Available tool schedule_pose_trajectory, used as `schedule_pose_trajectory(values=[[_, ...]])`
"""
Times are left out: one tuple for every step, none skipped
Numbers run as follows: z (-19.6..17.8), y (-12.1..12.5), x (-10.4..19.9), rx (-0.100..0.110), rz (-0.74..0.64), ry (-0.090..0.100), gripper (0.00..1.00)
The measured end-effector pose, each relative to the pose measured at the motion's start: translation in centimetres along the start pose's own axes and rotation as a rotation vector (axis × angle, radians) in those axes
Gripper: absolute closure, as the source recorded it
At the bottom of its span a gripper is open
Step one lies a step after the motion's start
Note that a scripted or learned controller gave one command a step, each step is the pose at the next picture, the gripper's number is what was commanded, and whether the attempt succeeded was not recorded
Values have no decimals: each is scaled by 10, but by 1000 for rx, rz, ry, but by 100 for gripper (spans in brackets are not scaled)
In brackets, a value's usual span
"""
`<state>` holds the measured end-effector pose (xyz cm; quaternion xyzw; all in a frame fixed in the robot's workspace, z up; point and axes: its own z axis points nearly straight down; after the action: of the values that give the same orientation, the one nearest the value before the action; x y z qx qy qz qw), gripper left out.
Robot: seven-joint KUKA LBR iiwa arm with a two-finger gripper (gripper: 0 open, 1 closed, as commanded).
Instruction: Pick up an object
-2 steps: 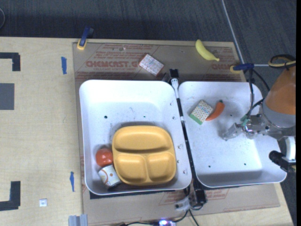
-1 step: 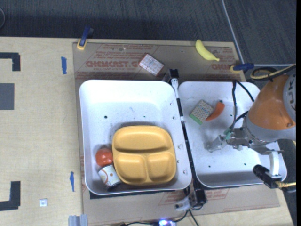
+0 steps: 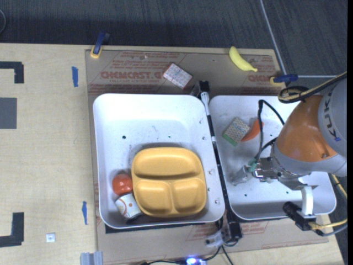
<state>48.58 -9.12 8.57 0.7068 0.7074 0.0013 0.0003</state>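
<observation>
- The gripper (image 3: pixel 242 175) hangs low in the right bin (image 3: pixel 325 203), lower right of frame; whether it grips anything I cannot tell.
- Nearest pick: a patterned card (image 3: pixel 236 130) with an orange piece (image 3: pixel 253 131) beside it, just above the gripper, toward the frame's top.

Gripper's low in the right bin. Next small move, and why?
Probably shift the gripper up-view toward the checkered card and the orange piece. The gripper sits over bare floor of the right bin, with nothing between its fingers, and those two things lie nearest.
</observation>
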Motion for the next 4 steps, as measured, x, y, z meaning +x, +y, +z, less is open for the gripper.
schedule_pose_trajectory(values=[[-1,-4,-14,-3,0,-1,0],[-11,-3,-14,-7,1,-2,100],[-11,-3,-14,-7,1,-2,0],[0,-5,0,-1,0,-1,0]])
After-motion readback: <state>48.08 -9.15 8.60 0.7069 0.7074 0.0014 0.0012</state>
